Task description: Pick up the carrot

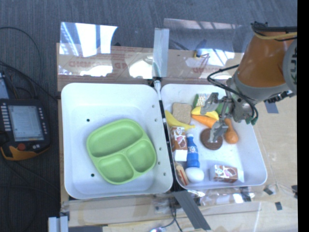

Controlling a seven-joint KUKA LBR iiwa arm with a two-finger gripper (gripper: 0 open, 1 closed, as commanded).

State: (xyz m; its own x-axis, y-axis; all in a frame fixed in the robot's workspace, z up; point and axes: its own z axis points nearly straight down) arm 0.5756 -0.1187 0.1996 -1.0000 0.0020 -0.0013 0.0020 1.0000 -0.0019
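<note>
Two white bins [72,144] sit side by side. One green divided plate [121,150] lies at left. One carrot [205,121], one banana [176,120] and one bottle [192,151] lie at right.

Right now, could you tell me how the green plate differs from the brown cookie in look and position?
The green plate is large, light green and split into three compartments; the brown cookie is small, dark brown and a plain disc. The plate sits in the left bin, far from the claw; the cookie lies in the right bin among other food items, just below the claw. Both lie flat.
</note>
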